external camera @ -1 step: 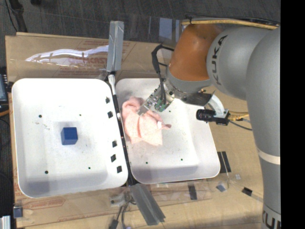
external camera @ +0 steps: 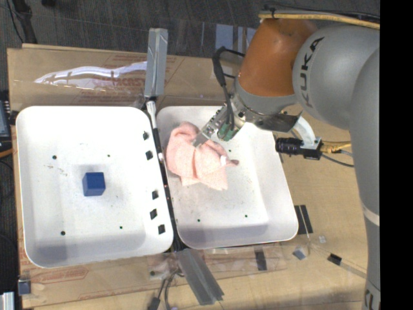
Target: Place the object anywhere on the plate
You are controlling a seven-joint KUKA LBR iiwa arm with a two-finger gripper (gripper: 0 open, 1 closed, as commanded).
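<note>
A small blue cube (external camera: pixel 94 183) sits alone on the floor of the left bin (external camera: pixel 39 237), left of its centre. A pink, soft-looking crumpled thing (external camera: pixel 193 160) lies in the right bin (external camera: pixel 258 218), in its upper left part. My gripper (external camera: pixel 214 134) hangs at the pink thing's upper right edge, touching it or just above it. The wrist and the orange band cover the bin's far right corner. No thing is seen held.
A row of black clips (external camera: pixel 155 192) runs along the divide between the two bins. Cardboard and clear plastic wrap (external camera: pixel 90 77) lie behind the left bin. Tape strips and small bits lie on the bench at front right (external camera: pixel 303 219).
</note>
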